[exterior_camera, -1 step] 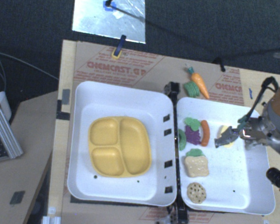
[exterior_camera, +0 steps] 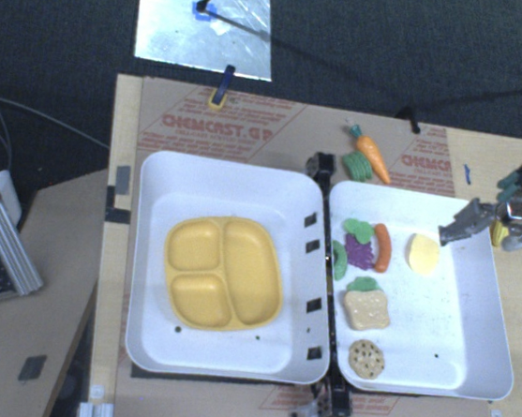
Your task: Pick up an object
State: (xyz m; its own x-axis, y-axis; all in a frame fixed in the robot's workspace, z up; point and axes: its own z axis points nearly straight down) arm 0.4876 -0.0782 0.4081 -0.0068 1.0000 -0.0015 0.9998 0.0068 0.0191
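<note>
Grey metal, dark at its tip, the end effector [exterior_camera: 457, 229] reaches in from the right over the upper right part of the right-hand shallow white bin [exterior_camera: 469, 356]. From where I stand I cannot tell how it is set, nor see anything gripped in it. Its tip hangs just beside a pale yellow round slice [exterior_camera: 423, 254], up and to the right of it; whether the two touch I cannot say.

Further left in the same bin lies a small cluster: a green leafy plastic piece [exterior_camera: 358, 230], a purple bunch of toy grapes [exterior_camera: 360, 253] just under it, and an orange toy sausage [exterior_camera: 382, 247] lying close against their right side. Below them is a tan slice of toy bread [exterior_camera: 367, 309] with a green scrap [exterior_camera: 362, 285] at its top edge, and lower still a round brown toy cookie with dark specks [exterior_camera: 366, 359].

A row of black clips [exterior_camera: 312, 246] runs along the seam between the bins. The left-hand white bin [exterior_camera: 147, 326] holds a yellow plastic plate with three compartments [exterior_camera: 223, 272], sitting flat near its middle.

Outside the bins, on the brown cardboard sheet with red lettering [exterior_camera: 252, 126] that covers the bench [exterior_camera: 57, 253], an orange toy carrot with a green top [exterior_camera: 369, 155] lies just above the right bin. A blue and yellow peg [exterior_camera: 222, 89] rests at the cardboard's upper edge, below a shiny silver square sheet [exterior_camera: 207, 15] on the dark floor.
</note>
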